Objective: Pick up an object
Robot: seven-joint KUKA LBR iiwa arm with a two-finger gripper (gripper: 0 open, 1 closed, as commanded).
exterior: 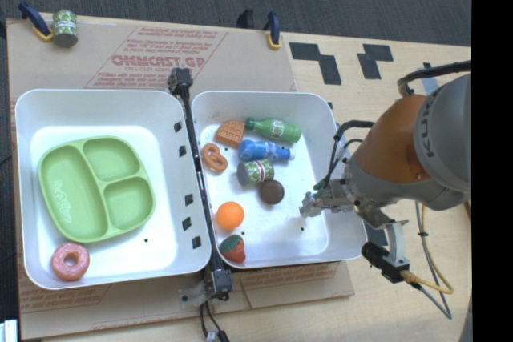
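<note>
While the grey arm with its orange band reaches in from the right, its gripper sits low over the right edge of the right bin, above bare white floor, with nothing seen between its tips; how far the claw is spread cannot be told from this angle. Left bin holds a green divided tray, tilted slightly, and a pink donut in the near-left corner, just beside the tray. Right bin holds the pickable items, all left of the gripper and apart from it: green bottle lying at the far side, blue bottle just under it, a waffle to their left, a pretzel near the left wall, a small can touching a brown ball, an orange lower left, a strawberry at the near edge. A cardboard sheet lies behind the bins, a small green jar at its far-left corner.
</note>
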